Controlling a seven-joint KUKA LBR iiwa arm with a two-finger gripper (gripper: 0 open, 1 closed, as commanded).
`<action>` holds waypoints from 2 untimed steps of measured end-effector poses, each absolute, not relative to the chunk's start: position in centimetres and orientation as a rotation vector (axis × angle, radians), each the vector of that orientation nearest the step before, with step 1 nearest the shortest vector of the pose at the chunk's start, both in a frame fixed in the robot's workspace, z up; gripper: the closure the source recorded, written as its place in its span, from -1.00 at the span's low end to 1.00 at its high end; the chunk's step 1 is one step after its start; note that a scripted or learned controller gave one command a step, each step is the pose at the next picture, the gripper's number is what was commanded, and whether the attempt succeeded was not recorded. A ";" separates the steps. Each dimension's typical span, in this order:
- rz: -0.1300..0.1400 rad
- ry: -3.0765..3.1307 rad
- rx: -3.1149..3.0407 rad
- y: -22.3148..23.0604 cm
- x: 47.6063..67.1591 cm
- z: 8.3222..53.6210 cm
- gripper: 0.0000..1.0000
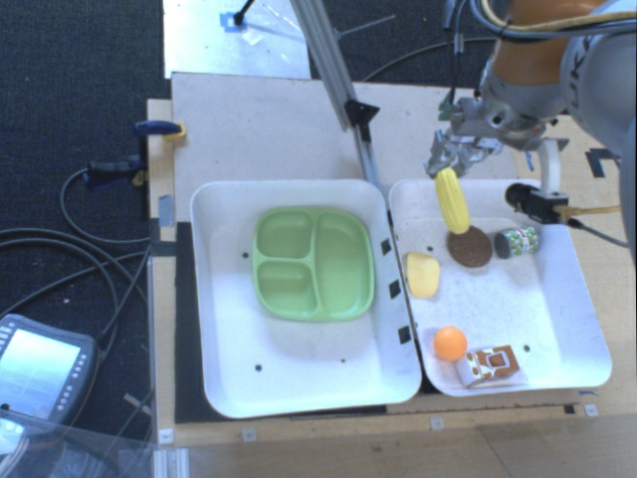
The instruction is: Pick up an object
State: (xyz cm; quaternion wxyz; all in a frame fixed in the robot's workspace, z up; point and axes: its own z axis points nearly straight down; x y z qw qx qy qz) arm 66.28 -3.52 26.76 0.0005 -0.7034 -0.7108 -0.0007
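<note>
Upper right of the frame, a yellow corn cob hangs upright with its top end clamped between the fingers of the gripper, lower end just over the brown cookie in the right bin. Near it: small can, pale yellow block, orange ball, brown-and-white box. Left bin holds a green divided plate. Grey arm enters from upper right.
</note>
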 end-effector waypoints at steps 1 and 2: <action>-0.001 -2.232 -2.207 2.0 64.5 25.2 1.00; -0.001 -2.232 -2.206 7.6 62.1 25.2 1.00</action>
